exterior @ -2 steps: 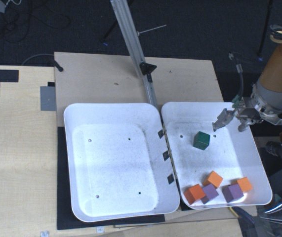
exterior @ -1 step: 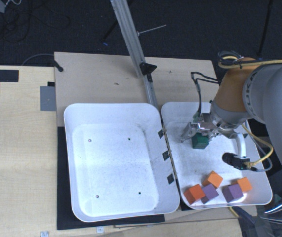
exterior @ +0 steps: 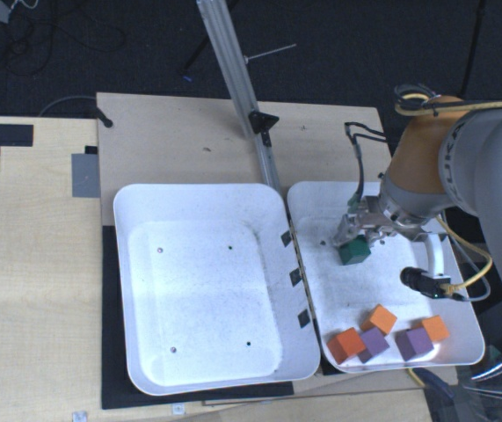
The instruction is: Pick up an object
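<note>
My gripper (exterior: 356,238) hangs over the upper middle of the right bin (exterior: 321,202), reaching in from the right. A green block (exterior: 353,251) sits right at its fingertips, between the fingers, and looks slightly raised off the bin floor, so the gripper appears shut on it. Near the bin's front edge lie several small blocks: an orange one (exterior: 348,344), a purple one (exterior: 374,342), another orange one (exterior: 381,318), a larger purple one (exterior: 414,342) and an orange one (exterior: 435,328).
The left bin (exterior: 145,205) stands beside the right one with black clips (exterior: 295,276) along the shared edge. A slanted metal rail (exterior: 233,69) rises behind the bins. A black cable and fitting (exterior: 426,281) hang off the arm at the right.
</note>
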You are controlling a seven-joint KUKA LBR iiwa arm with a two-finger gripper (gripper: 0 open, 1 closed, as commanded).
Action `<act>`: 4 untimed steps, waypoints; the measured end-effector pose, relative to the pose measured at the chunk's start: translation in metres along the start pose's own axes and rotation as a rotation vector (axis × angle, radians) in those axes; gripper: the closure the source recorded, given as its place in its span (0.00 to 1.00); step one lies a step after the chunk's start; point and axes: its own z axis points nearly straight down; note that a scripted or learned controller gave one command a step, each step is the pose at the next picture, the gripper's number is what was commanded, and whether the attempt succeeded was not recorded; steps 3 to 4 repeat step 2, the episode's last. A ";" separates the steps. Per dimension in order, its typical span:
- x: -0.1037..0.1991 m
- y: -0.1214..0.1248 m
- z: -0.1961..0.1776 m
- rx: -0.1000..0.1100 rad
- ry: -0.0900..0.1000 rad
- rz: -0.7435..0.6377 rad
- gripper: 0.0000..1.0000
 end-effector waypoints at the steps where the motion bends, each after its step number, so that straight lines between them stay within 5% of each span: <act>1: 0.071 0.002 -0.086 -0.010 0.001 -0.008 1.00; 2: 0.152 0.037 -0.081 -0.004 0.002 -0.009 1.00; 4: 0.152 0.037 -0.081 -0.004 0.002 -0.009 1.00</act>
